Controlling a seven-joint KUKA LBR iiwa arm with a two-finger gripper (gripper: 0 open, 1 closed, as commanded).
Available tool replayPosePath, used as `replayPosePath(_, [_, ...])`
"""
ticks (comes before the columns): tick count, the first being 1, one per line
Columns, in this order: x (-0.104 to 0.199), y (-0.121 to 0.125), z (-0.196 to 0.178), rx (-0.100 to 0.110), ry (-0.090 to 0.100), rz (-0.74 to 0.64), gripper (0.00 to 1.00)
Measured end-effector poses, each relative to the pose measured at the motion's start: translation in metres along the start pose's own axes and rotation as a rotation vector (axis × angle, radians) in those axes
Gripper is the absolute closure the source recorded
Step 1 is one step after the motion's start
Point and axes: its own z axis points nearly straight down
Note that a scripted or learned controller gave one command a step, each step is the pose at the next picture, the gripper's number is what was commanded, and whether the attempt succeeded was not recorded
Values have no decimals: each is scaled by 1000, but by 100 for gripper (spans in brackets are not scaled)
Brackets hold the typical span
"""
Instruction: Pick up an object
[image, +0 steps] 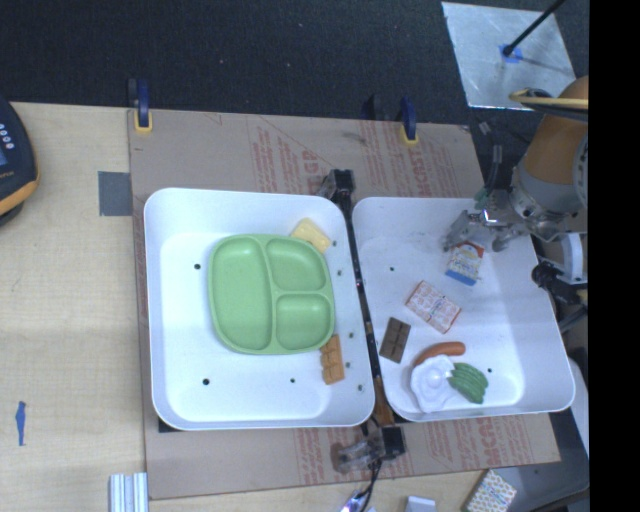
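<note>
The camera looks down on 2 white bins set side by side on a cardboard-covered bench. The left bin (165, 300) carries a green divided plate (270, 293) near its middle. A pale yellow block (312, 235) touches the plate's upper right edge, and a small orange-brown cracker piece (332, 360) lies just beside its lower right corner.

The right bin (540, 330) holds several small things. A blue and white packet (465, 265) lies near the bin's upper middle. A pink patterned packet (433, 306) sits below it, with a dark brown bar (396, 340) to its lower left. Near the front wall, an orange sausage (440, 351) lies just above a white lump (433, 384), and a green leafy piece (468, 382) touches that lump's right side.

The gripper (483, 228) hangs over the upper part of the right bin, directly above the blue and white packet. Whether it is open or closed cannot be told, nor whether it touches the packet.
</note>
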Motion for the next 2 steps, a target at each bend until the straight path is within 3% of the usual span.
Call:
replayPosePath(1, [15,-26,10,7,1,2,0])
replayPosePath(2, [1,1,9,0,0,-1,0])
